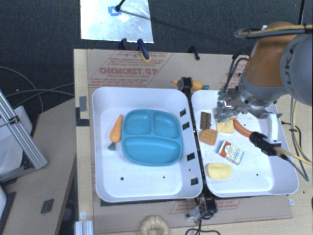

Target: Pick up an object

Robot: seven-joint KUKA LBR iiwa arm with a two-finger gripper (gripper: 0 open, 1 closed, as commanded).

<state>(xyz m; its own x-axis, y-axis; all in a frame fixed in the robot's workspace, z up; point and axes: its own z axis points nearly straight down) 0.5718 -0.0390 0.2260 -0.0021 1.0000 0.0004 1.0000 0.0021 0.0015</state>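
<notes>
Two shallow white bins sit side by side on a cardboard-covered bench, seen from above at a slant. The left bin (105, 180) holds two things: one blue divided plate (151, 136) near its middle and one toy carrot (116, 129) lying just beside the plate's left edge.

The right bin (264, 182) holds six small items. One brown chocolate-like bar (205, 119) stands near the divider, with one tan waffle-like square (208, 136) just below it. One pale yellow wedge of cheese (225, 127) lies in the upper middle, one orange-red sausage (240, 127) slants just to its right, one small red-and-white box (230, 152) lies lower down, and one yellow potato-shaped lump (218, 171) rests near the front wall.

The grey arm with its orange band (261, 58) reaches in from the right, and the gripper (224, 112) hangs low over the right bin, directly above the cheese wedge and close to the bar. Whether its fingers are spread or pressed together cannot be told from this angle, nor whether they touch the wedge; nothing is seen lifted between them.

One ring-shaped pastry toy (154, 225) lies outside the bins at the bench's front edge.
</notes>
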